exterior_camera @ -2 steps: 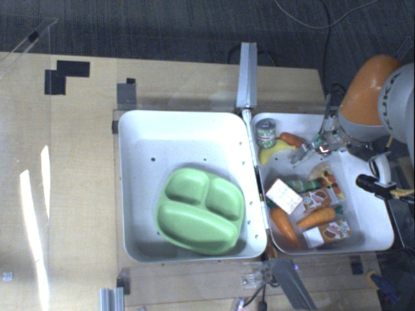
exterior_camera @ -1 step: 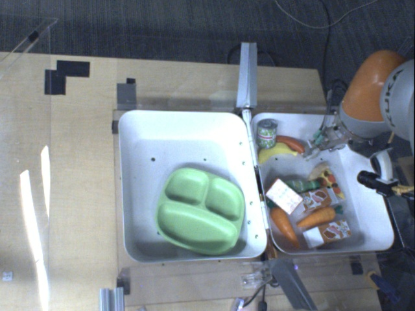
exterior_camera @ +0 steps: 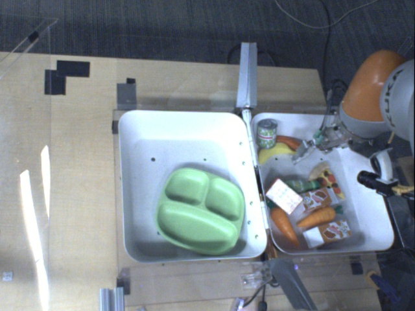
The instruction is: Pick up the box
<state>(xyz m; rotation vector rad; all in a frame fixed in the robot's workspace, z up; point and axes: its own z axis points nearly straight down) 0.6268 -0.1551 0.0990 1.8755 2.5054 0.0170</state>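
White R bin (exterior_camera: 382, 229): 2 carrots, 1 can (exterior_camera: 266, 135), 1 box (exterior_camera: 284, 196); gripper (exterior_camera: 318, 142) state unclear.

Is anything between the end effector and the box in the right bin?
Nothing visible lies in the way. The end effector hangs over the right bin's upper part; the box lies face-up toward the bin's left side, uncovered, with carrots crowding its lower edge.

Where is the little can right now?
The can stands at the far left corner of the right bin, next to the wall shared with the left bin, with a banana just in front of it.
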